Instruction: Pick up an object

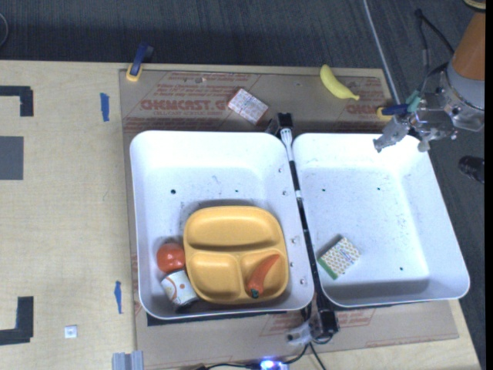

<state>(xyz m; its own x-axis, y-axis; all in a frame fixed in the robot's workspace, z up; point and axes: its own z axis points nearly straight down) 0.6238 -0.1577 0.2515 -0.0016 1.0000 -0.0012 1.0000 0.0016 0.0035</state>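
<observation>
My gripper hangs over the far right corner of the right bin, its two fingers spread open with nothing between them. A small patterned packet lies at the near left of that bin, well away from the gripper. In the left bin sits a yellow divided plate with an orange carrot in its near right compartment. Beside the plate's left edge rest a red-orange tomato and a small white and orange toy.
A banana and a second patterned packet lie on the cardboard behind the bins. A blue and yellow clamp sits at the cardboard's far left corner. A black divider runs between the bins.
</observation>
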